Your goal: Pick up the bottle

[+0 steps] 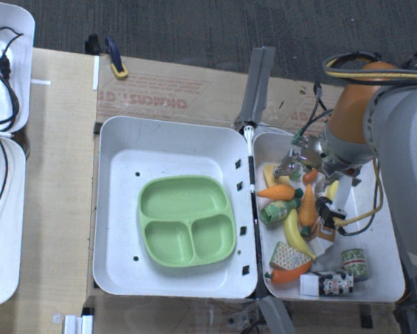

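- The dark, white-capped plastic bottle point(327, 285) lies flat at the near edge of the right white bin point(391, 252), untouched.
- The end effector point(314, 166) hovers at the bin's far end; its opening can't be told.
- Approach step: it must travel toward the bottle, then descend.

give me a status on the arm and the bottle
Gripper low over the back of the right white bin, fingers not readable. Small dark bottle with white label lying on its side at the bin's front, untouched. Yellow banana and orange carrots piled between.
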{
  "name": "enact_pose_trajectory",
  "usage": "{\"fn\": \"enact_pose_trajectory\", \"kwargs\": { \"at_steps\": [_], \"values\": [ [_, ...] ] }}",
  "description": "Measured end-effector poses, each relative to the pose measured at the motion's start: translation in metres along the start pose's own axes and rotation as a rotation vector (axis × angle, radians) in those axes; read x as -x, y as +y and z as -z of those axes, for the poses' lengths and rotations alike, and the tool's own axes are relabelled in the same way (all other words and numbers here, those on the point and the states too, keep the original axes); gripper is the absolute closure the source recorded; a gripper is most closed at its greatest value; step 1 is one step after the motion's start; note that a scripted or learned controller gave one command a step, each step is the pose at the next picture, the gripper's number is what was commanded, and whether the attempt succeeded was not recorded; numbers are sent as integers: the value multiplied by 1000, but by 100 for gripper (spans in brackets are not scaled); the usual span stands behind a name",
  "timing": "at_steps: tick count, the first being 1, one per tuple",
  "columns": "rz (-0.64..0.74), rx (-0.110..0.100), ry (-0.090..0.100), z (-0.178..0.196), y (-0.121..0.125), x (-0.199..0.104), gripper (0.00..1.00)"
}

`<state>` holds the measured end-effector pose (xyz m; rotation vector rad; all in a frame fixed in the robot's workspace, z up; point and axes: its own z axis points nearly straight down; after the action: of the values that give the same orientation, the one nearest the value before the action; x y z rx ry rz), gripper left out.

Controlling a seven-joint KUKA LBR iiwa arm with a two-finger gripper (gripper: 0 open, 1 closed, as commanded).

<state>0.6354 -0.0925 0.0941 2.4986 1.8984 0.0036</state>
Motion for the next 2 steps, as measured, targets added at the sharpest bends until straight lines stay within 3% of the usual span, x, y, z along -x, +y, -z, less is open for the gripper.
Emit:
{"fn": "enact_pose_trajectory", "kwargs": {
  "at_steps": [1,2],
  "values": [
    [3,0,-3,9,0,1,100],
    [38,-5,-2,190,38,47,100]
  ]
}}
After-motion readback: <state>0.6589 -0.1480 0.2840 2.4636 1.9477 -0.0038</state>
